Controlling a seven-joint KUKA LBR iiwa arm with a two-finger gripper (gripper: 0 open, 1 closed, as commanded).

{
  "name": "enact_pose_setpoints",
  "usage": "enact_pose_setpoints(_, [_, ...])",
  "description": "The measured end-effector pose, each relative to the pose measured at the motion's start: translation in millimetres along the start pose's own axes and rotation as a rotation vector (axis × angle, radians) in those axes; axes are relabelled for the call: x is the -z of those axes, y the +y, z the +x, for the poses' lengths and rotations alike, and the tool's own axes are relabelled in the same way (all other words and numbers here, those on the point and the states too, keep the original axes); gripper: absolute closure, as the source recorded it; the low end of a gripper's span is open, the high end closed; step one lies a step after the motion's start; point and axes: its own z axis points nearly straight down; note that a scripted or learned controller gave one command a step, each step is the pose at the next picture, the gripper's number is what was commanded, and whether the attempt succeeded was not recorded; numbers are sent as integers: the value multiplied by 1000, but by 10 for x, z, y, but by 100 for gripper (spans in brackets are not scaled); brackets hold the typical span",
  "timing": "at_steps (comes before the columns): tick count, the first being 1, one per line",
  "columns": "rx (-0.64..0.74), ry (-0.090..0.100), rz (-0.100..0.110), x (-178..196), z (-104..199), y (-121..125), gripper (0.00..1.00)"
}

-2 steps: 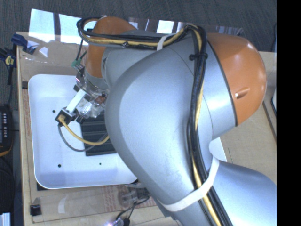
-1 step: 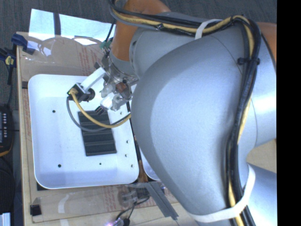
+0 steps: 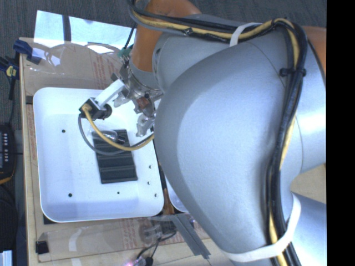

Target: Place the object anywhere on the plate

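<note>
Fingers [image 3: 142,123]: spread unreadable, half hidden, just up-right of ribbed dark slab [image 3: 116,159]. Probably light, stiff, ribs grippy. Best pinched across narrow width, mid-length.

Robot lab (KUKA arm [image 3: 233,126], bins [image 3: 55,148]).

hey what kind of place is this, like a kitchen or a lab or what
Probably a robotics lab or test cell, not a kitchen: a grey robot arm with cabling reaches over a shallow white bin on a taped bench, with a dark ribbed object inside.
</note>
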Motion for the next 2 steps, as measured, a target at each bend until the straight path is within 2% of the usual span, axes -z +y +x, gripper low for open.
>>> enact_pose_setpoints(1, [5,-3,3,91,2,-10,100])
enact_pose_setpoints(2, [5,-3,3,91,2,-11,0])
